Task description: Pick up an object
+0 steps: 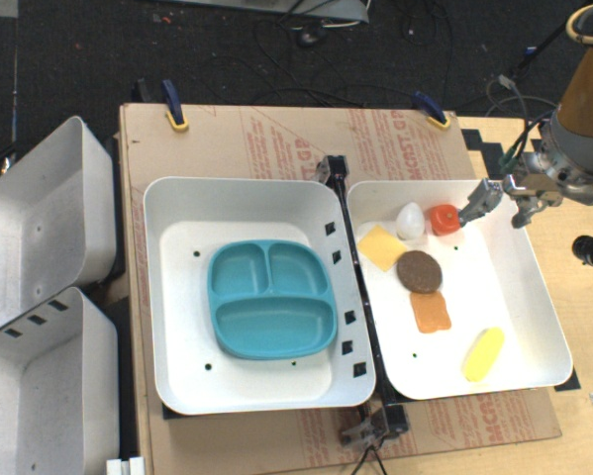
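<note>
The right bin (534, 275) holds several small items. A red piece (444, 219) and a white egg-shaped piece (409, 221) lie near its back wall. In front of them are a yellow square slice (380, 247), a brown disc (419, 271), an orange slab (430, 312) and a yellow oblong piece (483, 353). My gripper (501, 209) hangs over the bin's back right part, just right of the red piece. Its fingers are spread open with nothing between them; the left fingertip (474, 209) is close to the red piece.
The left bin (167, 265) holds a teal divided plate (272, 299). Black clips (336, 171) join the bins along the middle. Two spare white bins (39, 226) sit off the bench at the left. The grey and orange arm (578, 117) enters from the right.
</note>
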Tool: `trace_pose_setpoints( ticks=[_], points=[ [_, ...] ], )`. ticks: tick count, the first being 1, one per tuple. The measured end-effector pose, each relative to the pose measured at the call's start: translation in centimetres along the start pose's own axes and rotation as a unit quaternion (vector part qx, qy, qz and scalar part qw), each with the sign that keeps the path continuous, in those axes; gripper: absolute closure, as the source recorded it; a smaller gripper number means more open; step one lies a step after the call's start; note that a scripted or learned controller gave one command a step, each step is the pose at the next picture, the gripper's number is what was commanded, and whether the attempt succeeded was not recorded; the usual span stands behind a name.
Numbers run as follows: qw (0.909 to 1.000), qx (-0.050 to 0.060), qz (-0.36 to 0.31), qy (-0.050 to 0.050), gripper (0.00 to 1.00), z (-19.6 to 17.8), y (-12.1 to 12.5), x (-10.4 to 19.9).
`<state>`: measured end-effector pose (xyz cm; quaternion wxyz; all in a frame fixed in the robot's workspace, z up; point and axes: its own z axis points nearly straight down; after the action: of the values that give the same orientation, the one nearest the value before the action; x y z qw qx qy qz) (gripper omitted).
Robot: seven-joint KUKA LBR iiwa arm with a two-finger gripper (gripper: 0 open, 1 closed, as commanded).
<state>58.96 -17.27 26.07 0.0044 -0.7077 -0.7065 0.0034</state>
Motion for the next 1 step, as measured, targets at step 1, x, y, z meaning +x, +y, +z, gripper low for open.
trace_pose_setpoints(
  ticks=[1],
  points=[
    [1.0000,-0.006,-0.001,-0.001,0.00,-0.63,0.22,0.04]
  ],
)
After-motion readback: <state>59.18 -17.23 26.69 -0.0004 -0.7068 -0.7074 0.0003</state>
